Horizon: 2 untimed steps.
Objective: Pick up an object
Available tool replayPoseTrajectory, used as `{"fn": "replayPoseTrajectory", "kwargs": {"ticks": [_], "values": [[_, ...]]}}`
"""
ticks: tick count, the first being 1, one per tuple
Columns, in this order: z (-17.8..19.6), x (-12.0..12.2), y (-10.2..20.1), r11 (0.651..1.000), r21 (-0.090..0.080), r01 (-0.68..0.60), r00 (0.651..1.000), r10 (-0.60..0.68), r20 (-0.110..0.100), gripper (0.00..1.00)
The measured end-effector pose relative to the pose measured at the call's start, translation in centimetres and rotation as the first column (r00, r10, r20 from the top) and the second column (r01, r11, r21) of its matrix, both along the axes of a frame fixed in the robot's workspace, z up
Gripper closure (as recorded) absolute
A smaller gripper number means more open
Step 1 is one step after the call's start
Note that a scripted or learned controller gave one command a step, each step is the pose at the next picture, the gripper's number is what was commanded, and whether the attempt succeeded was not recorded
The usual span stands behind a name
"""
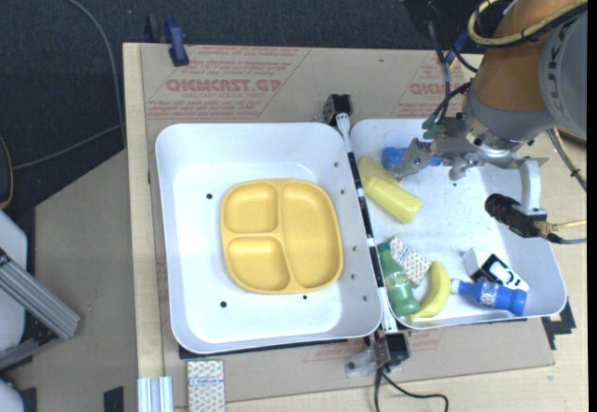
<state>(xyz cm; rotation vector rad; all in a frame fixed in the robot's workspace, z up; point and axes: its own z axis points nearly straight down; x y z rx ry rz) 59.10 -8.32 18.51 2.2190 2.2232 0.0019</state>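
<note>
Looking down on a bench (140, 214) bearing two shallow white bins side by side. Finding, nearest, a small patterned card (205, 380) lying on the bench's front edge, its print too small for reading.

Moving into the right bin (550, 270): seeing a cluster crowding the front wall, namely a blue bottle (492, 292) lying on its side, a banana (435, 289) curving against a green bottle (398, 284), a patterned packet (410, 259) partly tucked under them, and a black-and-white item (492, 266) hard to identify.

Seeing a yellow divided plate (281, 235) sitting flat in the middle of the left bin (187, 177).

Going farther back in the right bin, finding a yellow bottle (392, 198) lying near the dividing wall, and a small blue object (392, 157) just beyond it, partly covered.

Noting the gripper (438, 157) hanging just beside that blue object, largely hidden beneath the grey and orange arm (513, 75); being unable to tell whether spread or closed, or holding anything.
</note>
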Motion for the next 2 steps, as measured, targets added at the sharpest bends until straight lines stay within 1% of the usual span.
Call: {"fn": "replayPoseTrajectory", "kwargs": {"ticks": [1,2], "values": [[-8.3,1.2,-1.0,1.000,0.002,0.001,1.000,-0.001,0.012,0.00],[-10.1,5.3,-0.8,1.000,0.000,0.001,1.000,-0.001,-0.001,0.00]]}}
